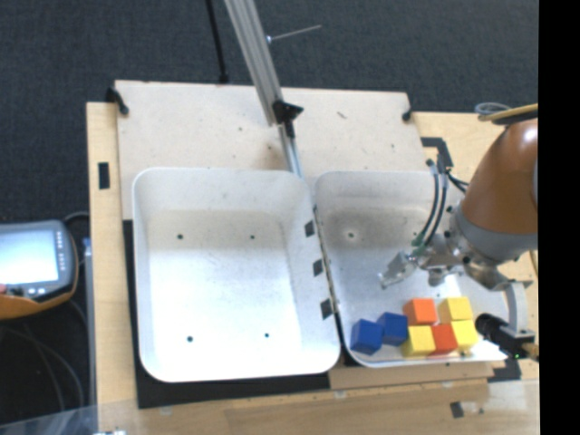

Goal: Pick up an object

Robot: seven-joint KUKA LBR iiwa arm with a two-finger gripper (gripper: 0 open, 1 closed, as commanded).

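Several small cubes sit clustered in the front right corner of the right bin [362,207]. Two are blue [367,335] [393,326], one is orange [420,311], one is red [443,336], and the yellow ones include one [420,339] in the front row and one [456,309] behind it. My gripper [415,268] hangs over the right bin, just behind and above the orange cube, and nothing is visibly held. The arm's orange band [503,184] rises to its right.
The left bin [227,270] lies beside the right one, sharing a middle wall. A slanted aluminium post [258,53] rises from the back of the bench. A small screen device [32,261] sits off the bench at far left.
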